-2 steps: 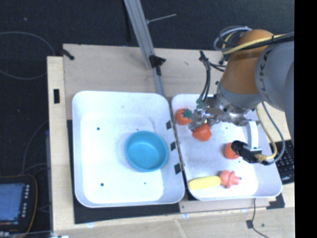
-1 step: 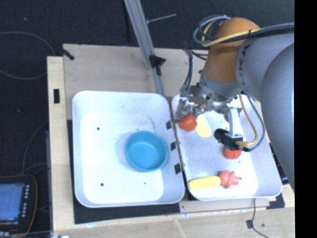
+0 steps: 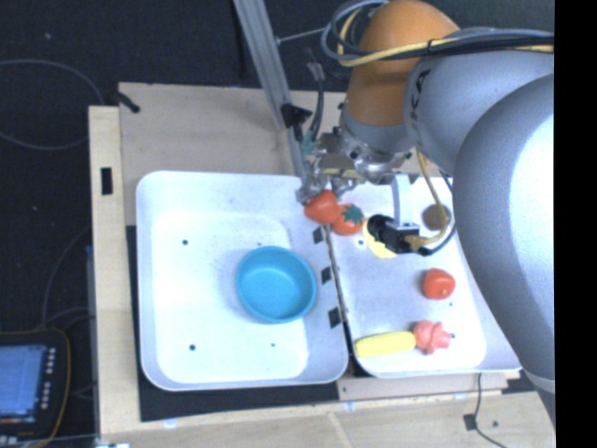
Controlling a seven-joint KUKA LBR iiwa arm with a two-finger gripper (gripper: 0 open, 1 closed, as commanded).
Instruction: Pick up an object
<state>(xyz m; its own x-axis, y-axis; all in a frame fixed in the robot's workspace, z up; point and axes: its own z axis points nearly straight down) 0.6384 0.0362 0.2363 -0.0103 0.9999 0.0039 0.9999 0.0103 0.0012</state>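
Within left bin, one blue bowl, right bin, one pink toy

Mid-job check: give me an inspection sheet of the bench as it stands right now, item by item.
Surface: left bin and right bin, white, side by side on a pale wooden bench.
Job's things: blue bowl in the left bin; red ball, yellow piece and pink piece in the right bin; red toy at the divider.
Clutter: nothing seen.
Grippers: gripper over the divider, directly above the red toy; grasp cannot be told.
Cables: looped cables above the wrist.
Surroundings: slanted metal rail; blue-screen device at lower left.
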